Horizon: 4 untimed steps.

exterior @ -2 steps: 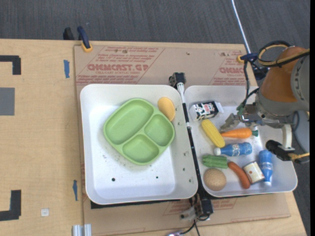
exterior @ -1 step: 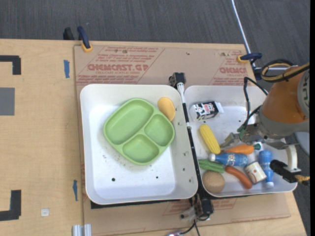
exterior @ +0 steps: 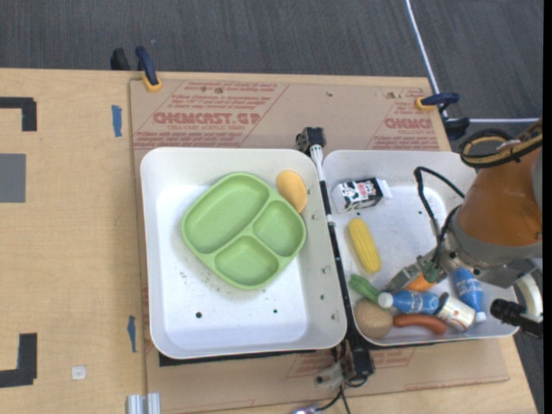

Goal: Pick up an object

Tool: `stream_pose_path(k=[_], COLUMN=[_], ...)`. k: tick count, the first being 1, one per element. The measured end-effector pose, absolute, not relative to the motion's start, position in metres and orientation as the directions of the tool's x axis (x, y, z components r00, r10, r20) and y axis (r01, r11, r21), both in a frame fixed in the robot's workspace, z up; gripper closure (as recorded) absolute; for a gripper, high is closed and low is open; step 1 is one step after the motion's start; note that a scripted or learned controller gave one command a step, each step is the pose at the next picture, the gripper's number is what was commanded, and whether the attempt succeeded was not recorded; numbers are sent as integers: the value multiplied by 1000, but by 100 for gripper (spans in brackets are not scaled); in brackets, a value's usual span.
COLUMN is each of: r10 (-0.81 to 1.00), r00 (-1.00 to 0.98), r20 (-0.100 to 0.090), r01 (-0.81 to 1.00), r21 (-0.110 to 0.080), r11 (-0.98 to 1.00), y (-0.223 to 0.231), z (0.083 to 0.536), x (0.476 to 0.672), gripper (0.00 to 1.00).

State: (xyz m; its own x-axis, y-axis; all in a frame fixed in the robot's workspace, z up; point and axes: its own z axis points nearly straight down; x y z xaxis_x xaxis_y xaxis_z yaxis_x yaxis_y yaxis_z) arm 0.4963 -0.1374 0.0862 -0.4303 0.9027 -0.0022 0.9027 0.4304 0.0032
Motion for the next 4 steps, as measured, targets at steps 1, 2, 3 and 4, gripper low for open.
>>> stream_pose_path(k=[1,2,3,4], r10=[904,903,904,904], r00=[-428,-429,-428,-428], r20=[-7,-7,-10,-9], r01=[904,903,904,904], r21=[8,8,11,11], r11=[428,429,428,428], y=[-138,-138,-138,-138], z=[97,97,107,107], x=[498,498,499,499], gripper=[100,0,100,0])
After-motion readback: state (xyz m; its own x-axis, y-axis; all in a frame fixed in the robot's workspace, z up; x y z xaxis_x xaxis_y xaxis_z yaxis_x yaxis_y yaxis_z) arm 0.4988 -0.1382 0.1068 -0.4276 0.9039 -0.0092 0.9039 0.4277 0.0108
